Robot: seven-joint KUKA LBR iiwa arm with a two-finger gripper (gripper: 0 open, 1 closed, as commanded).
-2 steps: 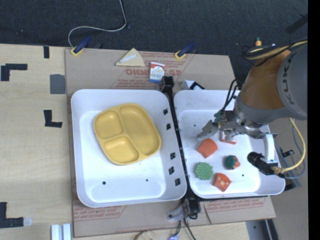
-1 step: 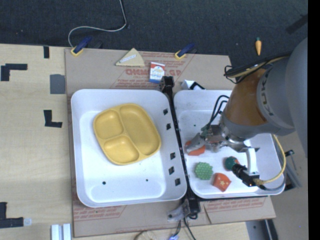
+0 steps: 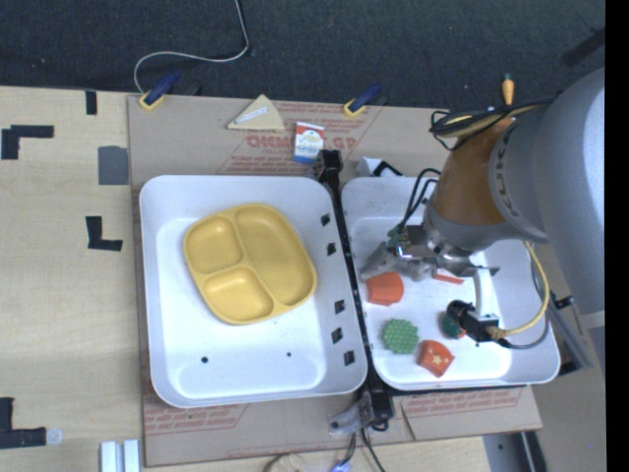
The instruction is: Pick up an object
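Observation:
My gripper [image 3: 397, 258] hangs low in the right bin [image 3: 531, 367], near its left side. Just below it in the picture lies an orange cup-like piece [image 3: 385, 287], close to or touching the gripper's tip. A round green object [image 3: 400, 335] and a small red-orange block [image 3: 435, 358] lie near the front wall. A dark green object [image 3: 458, 318] sits to the right of these. A thin red piece [image 3: 448, 278] pokes out from under the wrist. Nothing is visibly held.
The left bin [image 3: 162, 264] holds a yellow three-part plate [image 3: 249, 262]. A black divider [image 3: 339, 254] separates the bins. Behind them on the cardboard stand a small red-and-white carton [image 3: 309, 142] and a tan wedge [image 3: 257, 115]. The arm's bulk covers the right bin's back right.

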